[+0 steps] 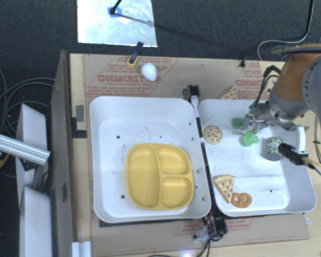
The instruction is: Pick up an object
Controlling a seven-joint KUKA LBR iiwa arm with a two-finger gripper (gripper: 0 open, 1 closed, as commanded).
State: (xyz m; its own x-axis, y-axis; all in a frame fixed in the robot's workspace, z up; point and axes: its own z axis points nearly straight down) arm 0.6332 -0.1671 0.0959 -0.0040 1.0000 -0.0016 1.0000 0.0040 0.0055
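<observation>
The gripper (250,126) is poised above the green toy (250,139); finger state cannot be told; a centred, straight descent is needed.

Red printed lettering runs across the brown cardboard sheet (166,71) that lies under the two bins. It shows on the strip above the left bin, left of the pincer (250,123) and farther from the camera, and reads roughly "CHEMCAST", seen upside down; the last letters are unclear. A second red print of the same kind sits on the cardboard just above the pincer, near the right bin's far edge, too broken up to read.
</observation>
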